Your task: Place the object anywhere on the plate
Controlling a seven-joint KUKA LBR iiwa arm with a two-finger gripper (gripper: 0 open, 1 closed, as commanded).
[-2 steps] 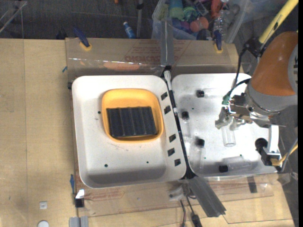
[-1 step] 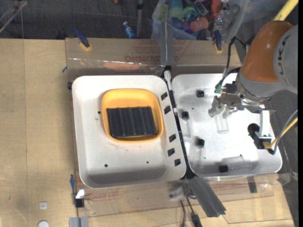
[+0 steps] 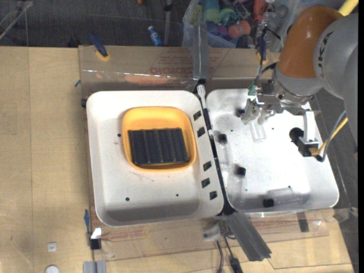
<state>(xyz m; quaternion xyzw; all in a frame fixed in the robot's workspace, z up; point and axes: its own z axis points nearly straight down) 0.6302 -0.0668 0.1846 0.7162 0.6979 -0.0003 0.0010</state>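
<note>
2 shallow white bins sit side by side on the wooden worktop [image 3: 40, 152], the left bin [image 3: 108, 203] nearer the worktop's middle, the right bin [image 3: 318, 186] by its right edge. Past the worktop's far edge stands a clear tub of colourful toys [image 3: 239, 10].

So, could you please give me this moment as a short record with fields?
plate: orange plate in the left bin
on plate: dark ribbed rectangular object, lying flat
pincer: pincer over the upper part of the right bin
pincer contents: nothing visible in it
right bin contents: small dark bits, one near the centre
arm: grey, orange band, entering from the right
</note>
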